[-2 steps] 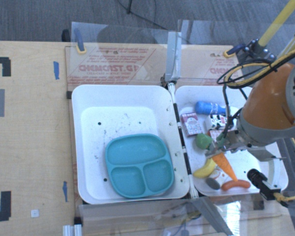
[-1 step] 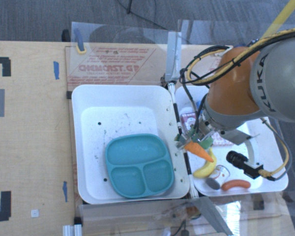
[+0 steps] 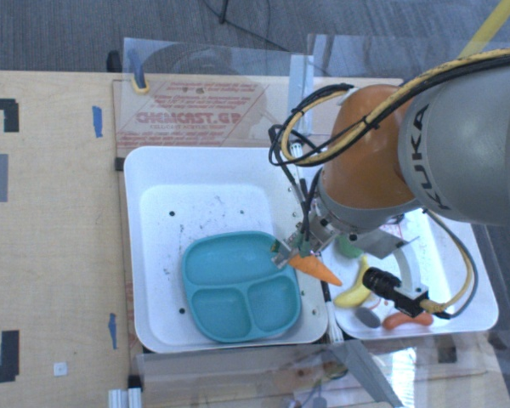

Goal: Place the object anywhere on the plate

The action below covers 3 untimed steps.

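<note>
The jaws [image 3: 291, 252] pinch the green leafy end of a toy carrot [image 3: 313, 268], whose orange body slants down and to the right over the rim between the two bins. The carrot sits just beside the right edge of the blue divided plate [image 3: 238, 287], which lies in the left white bin [image 3: 153, 228] on the tabletop [image 3: 51, 228]. In the right bin [image 3: 480, 308] lie a yellow banana [image 3: 350, 294], a small green item [image 3: 350, 247], and an orange-red piece [image 3: 405, 320].
</note>
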Available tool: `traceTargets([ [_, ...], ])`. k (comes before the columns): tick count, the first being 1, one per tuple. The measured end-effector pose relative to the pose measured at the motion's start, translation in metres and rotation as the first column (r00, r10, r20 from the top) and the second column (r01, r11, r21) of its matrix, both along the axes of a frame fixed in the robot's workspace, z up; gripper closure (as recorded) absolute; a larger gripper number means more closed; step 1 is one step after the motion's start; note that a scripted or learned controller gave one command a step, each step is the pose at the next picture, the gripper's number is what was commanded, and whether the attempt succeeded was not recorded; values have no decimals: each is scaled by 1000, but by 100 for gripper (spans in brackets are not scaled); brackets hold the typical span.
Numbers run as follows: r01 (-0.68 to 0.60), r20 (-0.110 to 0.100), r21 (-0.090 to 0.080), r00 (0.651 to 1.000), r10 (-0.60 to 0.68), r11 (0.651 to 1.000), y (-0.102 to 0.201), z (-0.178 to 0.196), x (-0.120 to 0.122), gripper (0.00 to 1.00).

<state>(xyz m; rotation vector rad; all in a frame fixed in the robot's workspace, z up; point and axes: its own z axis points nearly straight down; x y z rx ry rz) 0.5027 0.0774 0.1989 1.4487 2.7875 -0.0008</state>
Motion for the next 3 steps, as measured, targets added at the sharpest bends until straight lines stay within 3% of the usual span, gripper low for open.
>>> traceTargets([
  [1,0,0,0,1000,0,1000,0,0,0,0],
  [2,0,0,0,1000,0,1000,0,9,0,100],
  [3,0,0,0,1000,0,1000,0,9,0,0],
])
